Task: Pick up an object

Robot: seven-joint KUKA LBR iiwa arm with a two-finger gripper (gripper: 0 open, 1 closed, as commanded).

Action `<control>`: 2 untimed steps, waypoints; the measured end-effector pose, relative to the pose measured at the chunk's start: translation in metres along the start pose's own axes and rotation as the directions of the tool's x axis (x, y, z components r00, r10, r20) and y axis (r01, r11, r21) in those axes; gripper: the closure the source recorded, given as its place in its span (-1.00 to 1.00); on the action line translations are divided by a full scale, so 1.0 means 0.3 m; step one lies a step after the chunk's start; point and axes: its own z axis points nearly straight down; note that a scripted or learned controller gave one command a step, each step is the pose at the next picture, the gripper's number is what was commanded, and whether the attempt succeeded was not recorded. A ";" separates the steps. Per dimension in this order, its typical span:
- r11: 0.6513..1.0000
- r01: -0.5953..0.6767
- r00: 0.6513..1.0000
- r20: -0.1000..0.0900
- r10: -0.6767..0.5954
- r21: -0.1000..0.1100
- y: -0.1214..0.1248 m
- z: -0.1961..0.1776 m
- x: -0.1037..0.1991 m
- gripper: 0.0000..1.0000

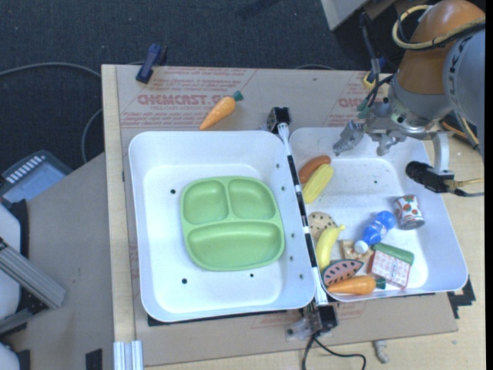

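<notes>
My gripper (364, 142) hovers over the far end of the right bin (443, 241), open, with nothing between its spread fingers. Below and left of it lie a brown sausage (313, 165) and a yellow corn cob (319, 182) against the bin's left wall. Toward the near end are a banana (328, 243), a blue bottle (378, 227), a small can (408, 211), a green and red box (392, 264), a watermelon slice (343, 269) and an orange carrot (353, 285).
A green divided plate (231, 222) sits in the left bin (154, 168). Another toy carrot (218, 111) and a blue clip (150, 62) lie on the bench behind the bins. Bare floor shows in the middle of the right bin.
</notes>
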 end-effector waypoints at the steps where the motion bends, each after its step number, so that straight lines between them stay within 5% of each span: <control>1: 1.000 -0.001 1.000 0.000 0.001 0.000 -0.041 0.123 0.084 -1.00; 2: 1.000 0.001 1.000 -0.001 -0.001 -0.012 0.041 0.210 0.108 -1.00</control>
